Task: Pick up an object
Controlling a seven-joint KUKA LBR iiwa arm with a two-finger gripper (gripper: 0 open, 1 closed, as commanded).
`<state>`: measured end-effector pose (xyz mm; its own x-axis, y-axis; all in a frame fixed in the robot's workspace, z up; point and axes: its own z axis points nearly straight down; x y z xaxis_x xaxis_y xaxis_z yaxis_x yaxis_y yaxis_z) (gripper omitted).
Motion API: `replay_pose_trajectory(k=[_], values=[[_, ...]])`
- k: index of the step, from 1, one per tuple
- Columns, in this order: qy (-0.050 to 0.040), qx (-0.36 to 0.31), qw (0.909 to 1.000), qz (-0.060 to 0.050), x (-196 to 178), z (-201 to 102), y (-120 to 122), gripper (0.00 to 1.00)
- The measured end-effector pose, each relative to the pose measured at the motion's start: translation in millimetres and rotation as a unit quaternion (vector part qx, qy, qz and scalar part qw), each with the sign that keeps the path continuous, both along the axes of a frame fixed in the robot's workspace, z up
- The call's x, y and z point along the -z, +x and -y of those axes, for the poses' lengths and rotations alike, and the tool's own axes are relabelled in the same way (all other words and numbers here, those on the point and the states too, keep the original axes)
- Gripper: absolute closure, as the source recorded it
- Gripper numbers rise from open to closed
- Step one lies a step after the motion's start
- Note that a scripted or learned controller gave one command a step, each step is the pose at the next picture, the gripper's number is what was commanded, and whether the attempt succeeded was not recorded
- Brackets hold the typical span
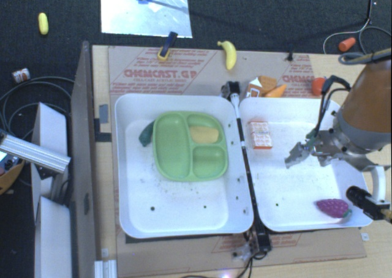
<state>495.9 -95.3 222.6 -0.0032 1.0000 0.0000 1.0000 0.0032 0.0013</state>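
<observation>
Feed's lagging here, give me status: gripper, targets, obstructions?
Gripper over right bin, holding nothing. Small carton up-left of it, purple grapes at the near right. Nothing between.

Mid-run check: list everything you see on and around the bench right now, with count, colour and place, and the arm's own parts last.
bins: 2, white, side by side on the bench
divided plate: 1, green, in the left bin
yellow piece: 1, yellow, in the plate's upper right compartment
dark green item: 1, dark green, left bin, against the plate's left edge
small box: 1, red and white, right bin, upper left
grape bunch: 1, purple, right bin, lower right
banana: 1, yellow, on the board behind the bins
orange pieces: a few, orange, behind the right bin
yellow item: 1, on the dark floor, upper left
arm: 1, grey and orange, from the right
gripper: 1, grey, over the right bin, holding nothing visible
</observation>
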Motion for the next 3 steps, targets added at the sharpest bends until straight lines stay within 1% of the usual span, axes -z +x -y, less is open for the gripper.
replay_pose_trajectory(k=[1, 2, 3], values=[[-0.0007, -0.002, 1.0000, 0.001, 64.2, 18.2, 83.2, 0.00], [0.0016, -0.002, 1.0000, 0.000, 138.4, -8.2, 106.9, 0.00], [0.0000, -0.002, 1.0000, 0.005, 132.9, -10.0, 149.4, 0.00]])
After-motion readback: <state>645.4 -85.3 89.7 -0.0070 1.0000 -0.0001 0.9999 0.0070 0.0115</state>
